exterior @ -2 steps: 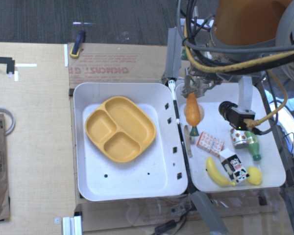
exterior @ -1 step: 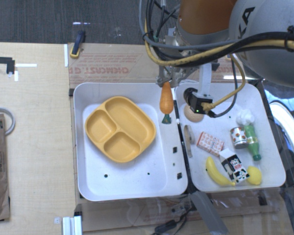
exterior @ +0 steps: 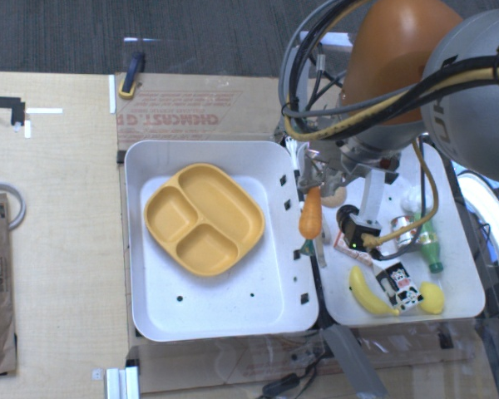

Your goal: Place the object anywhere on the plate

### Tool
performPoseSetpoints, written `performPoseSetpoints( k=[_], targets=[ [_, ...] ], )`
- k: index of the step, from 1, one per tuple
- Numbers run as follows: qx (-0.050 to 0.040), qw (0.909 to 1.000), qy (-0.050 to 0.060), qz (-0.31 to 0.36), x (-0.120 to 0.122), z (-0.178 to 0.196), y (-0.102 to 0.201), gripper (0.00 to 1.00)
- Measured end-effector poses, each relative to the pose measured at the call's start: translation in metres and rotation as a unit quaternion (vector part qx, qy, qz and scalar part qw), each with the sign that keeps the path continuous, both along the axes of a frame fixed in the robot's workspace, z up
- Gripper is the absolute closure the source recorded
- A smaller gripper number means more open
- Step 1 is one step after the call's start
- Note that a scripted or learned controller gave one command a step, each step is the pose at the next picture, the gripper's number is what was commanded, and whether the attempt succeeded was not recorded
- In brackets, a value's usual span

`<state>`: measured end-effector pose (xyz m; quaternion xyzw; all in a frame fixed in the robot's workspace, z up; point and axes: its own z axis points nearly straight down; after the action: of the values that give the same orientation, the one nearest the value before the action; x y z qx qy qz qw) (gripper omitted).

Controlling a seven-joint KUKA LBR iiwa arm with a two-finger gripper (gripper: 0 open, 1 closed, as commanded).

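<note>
Arm bent over right bin; fingers (exterior: pixel 313 191) pinching carrot (exterior: pixel 310 214) above bin divide, beside plate (exterior: pixel 204 219).

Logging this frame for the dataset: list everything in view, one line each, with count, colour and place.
plate: one, yellow, three compartments, in the left bin
left bin: one, white
right bin: one, white, beside the left bin
carrot: one, orange, upright over the seam between the bins, under the jaws
banana: one, yellow, right bin, front
lemon: one, yellow, right bin, front right
bottle: one, green, right bin
cardboard sheet: one, brown, behind the left bin
arm: one, grey with orange band, from the right
</note>
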<state>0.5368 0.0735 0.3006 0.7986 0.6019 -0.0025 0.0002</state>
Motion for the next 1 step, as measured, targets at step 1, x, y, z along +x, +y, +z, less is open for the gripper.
performPoseSetpoints(
  k=[1],
  targets=[
    [0.0006,0.9975,0.001,0.07,-0.0255,0.0102,0.0026,1.0]
  ],
)
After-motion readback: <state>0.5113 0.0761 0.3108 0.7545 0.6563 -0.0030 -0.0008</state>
